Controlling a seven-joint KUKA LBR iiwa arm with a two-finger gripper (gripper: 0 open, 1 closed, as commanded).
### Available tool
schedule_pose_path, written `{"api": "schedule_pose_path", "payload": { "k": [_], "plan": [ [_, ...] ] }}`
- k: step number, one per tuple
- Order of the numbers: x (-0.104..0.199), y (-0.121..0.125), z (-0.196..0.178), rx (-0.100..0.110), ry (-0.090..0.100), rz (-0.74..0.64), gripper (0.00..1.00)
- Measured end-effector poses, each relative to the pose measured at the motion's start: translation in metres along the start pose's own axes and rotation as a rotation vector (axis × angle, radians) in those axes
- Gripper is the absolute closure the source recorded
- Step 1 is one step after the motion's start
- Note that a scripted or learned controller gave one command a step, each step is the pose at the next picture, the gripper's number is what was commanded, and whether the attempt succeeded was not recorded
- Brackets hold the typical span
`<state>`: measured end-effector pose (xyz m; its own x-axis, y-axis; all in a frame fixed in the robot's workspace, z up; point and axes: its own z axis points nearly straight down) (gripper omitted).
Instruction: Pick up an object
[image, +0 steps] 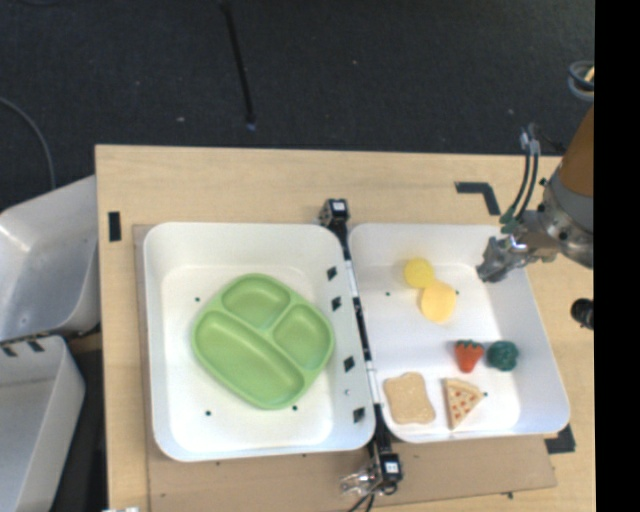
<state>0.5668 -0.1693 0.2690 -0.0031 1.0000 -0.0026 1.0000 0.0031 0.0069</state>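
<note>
Even, bright overhead light; slightly soft focus.

Grey arm reaches leftward, end effector low.

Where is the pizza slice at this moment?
The pizza slice lies in the right bin, near its front edge, just right of the toast and below the strawberry.

No readable text, label, brand, number or sign appears on anything here.
</note>
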Motion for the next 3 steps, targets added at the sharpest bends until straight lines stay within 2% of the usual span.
{"api": "schedule_pose_path", "payload": {
  "k": [2, 3],
  "plan": [
    [0.086, -0.003, 0.009, 0.007, 0.002, -0.002, 1.0],
    [0.139, -0.002, 0.022, 0.007, 0.003, -0.003, 1.0]
  ]
}}
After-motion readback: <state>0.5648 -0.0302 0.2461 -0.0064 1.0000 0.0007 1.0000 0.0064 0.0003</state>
